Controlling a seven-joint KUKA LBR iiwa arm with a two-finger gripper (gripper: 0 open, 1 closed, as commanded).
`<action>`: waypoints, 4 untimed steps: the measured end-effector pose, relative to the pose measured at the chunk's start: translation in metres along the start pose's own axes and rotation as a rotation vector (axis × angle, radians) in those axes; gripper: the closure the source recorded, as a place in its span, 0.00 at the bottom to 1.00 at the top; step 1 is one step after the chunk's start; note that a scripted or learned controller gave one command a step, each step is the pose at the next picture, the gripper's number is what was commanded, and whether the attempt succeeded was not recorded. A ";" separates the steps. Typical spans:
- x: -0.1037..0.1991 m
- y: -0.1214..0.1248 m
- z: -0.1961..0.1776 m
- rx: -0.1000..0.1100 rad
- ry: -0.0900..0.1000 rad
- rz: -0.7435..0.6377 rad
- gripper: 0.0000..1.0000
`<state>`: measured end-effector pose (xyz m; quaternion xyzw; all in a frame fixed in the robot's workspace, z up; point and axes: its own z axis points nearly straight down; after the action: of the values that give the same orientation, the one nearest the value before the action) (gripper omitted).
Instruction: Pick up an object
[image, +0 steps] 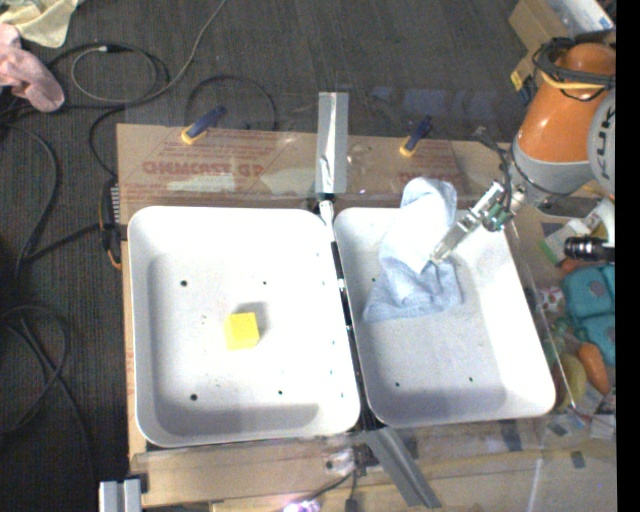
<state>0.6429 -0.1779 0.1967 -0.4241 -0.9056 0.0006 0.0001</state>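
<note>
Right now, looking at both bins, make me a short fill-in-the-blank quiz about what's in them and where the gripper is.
1. The yellow block lies in the ____ bin.
2. The cloth in the right bin is light ____ in colour.
3. The gripper reaches down onto the ____.
4. The arm's band above the wrist is ____.

Missing words: left; blue; cloth; orange

gripper (440, 252) tips: buried in cloth (415, 250) | arm (565, 110): cut off, right edge
</note>
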 end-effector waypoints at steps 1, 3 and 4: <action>-0.020 -0.006 -0.039 -0.002 0.000 0.130 0.00; -0.027 -0.015 -0.023 0.000 -0.002 -0.026 0.00; -0.021 -0.017 -0.028 0.000 -0.003 -0.044 0.00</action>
<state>0.6429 -0.2047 0.2243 -0.4041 -0.9147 0.0012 -0.0011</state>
